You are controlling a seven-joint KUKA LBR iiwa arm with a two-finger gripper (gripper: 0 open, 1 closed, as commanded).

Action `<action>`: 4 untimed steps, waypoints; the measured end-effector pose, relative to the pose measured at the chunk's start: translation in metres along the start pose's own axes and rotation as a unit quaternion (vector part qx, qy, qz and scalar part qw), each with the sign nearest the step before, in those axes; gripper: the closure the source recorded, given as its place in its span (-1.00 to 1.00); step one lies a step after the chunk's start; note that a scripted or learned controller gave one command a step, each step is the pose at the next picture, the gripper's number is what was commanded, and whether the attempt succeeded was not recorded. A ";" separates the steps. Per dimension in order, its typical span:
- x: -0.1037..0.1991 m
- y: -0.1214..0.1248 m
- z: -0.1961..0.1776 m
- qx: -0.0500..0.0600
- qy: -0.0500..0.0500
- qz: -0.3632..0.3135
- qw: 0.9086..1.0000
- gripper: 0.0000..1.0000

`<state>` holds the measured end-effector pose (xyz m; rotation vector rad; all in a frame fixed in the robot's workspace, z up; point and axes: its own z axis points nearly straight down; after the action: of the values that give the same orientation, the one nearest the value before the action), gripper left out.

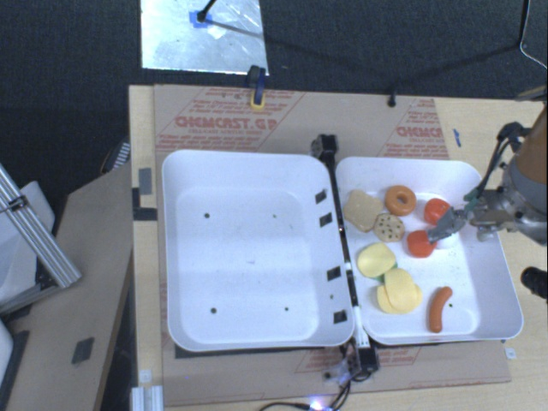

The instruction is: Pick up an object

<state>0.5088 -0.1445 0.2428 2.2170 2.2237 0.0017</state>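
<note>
We're seeing the gripper (443,227) reaching into the right bin (488,268), its tip touching a red tomato (419,244); can't tell its state. A donut (400,200), cookie (389,227) and sausage (438,308) are lying nearby.

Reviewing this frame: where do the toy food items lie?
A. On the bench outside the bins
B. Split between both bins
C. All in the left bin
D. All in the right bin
D: the doughnut, sausage and the other toy food all sit inside the right bin, where the gripper reaches.
</note>
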 end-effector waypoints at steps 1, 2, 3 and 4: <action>-0.025 0.042 0.159 0.002 0.000 0.001 1.000 -1.00; 0.064 0.085 0.158 -0.002 0.001 -0.005 1.000 -1.00; 0.037 0.092 0.158 -0.001 0.000 0.001 1.000 -1.00; 0.056 0.068 0.159 0.002 0.000 0.001 1.000 -1.00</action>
<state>0.5771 -0.0884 0.0842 2.2213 2.2234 -0.0009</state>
